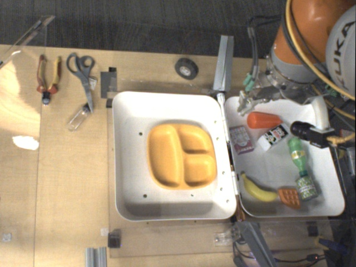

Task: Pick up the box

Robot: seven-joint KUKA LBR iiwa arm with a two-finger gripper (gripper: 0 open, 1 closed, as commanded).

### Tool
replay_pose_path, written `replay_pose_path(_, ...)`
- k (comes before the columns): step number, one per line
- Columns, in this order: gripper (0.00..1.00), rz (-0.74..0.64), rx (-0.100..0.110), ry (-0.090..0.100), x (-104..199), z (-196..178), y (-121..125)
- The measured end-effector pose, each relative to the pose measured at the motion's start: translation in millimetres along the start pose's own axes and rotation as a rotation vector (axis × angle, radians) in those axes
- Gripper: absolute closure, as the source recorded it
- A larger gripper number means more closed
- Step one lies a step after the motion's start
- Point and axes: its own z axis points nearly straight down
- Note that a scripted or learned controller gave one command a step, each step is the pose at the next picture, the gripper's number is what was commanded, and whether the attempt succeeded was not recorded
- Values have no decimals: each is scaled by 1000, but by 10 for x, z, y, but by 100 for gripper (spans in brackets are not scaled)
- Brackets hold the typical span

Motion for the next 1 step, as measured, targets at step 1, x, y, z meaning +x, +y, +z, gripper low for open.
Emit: replay_pose_path(1, 100, -377, -1, 0, -138, 310, -206)
